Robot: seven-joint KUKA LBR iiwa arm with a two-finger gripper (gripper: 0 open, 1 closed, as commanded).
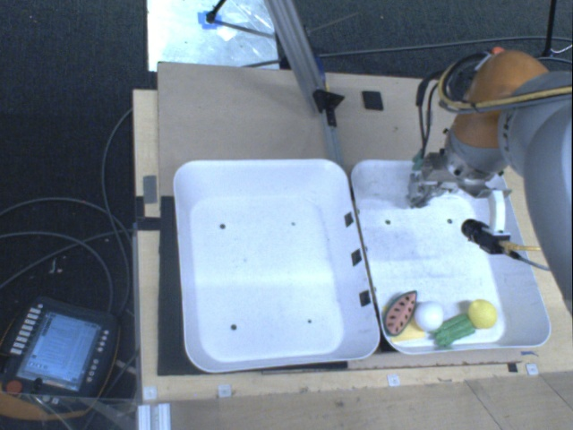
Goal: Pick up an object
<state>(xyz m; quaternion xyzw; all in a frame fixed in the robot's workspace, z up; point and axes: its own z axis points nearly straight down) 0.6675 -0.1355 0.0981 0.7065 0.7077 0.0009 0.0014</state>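
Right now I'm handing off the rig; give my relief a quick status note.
Gripper: over the far end of the right bin, nothing seen in it.
Things: watermelon slice, white ball, green toy and yellow lemon bunched at the right bin's near edge, with a yellow piece under the slice and ball.
Done: nothing picked yet.
Left: move to the cluster, grasp one, lift.

Two bins side by side on table point(242, 115). Toys clustered at near edge of right bin point(448, 249): watermelon slice point(400, 311) leftmost, ball point(429, 315), cucumber point(454, 329), lemon point(482, 313) rightmost.
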